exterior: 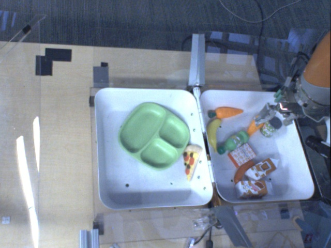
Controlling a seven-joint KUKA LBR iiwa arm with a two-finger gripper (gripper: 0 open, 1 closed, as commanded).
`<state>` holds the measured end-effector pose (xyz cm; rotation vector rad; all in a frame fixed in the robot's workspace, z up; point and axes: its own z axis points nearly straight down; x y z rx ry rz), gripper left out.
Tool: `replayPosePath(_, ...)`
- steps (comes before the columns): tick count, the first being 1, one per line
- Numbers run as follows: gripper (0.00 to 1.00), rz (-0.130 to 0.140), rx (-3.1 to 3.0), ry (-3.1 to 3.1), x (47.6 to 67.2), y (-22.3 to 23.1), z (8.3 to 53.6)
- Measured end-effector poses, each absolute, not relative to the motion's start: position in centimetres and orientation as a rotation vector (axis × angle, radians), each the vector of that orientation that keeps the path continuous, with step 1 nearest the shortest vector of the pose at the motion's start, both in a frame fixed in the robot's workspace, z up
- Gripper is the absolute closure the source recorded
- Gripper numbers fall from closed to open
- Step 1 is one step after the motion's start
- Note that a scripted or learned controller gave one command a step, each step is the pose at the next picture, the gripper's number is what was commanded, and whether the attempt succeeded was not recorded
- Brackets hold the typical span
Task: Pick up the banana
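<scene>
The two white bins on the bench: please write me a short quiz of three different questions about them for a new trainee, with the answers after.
1. True or false: the banana lies in the left bin.
2. Multiple choice: what shares the left bin with the green divided plate?
A. a carrot
B. a pizza slice
C. a green bottle
3. Fill in the missing word: the gripper is over the ____ bin, near its far right part.

Key
1. False. The banana lies in the right bin, along its left wall, next to the green bottle and below the carrot.
2. B. The pizza slice lies beside the plate's right edge.
3. Right.
</scene>
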<state>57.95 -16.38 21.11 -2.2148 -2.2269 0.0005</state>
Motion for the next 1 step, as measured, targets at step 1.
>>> replayPosePath(1, 0.00, -0.002, -2.138, -2.305, 57.64, -16.97, 26.37)
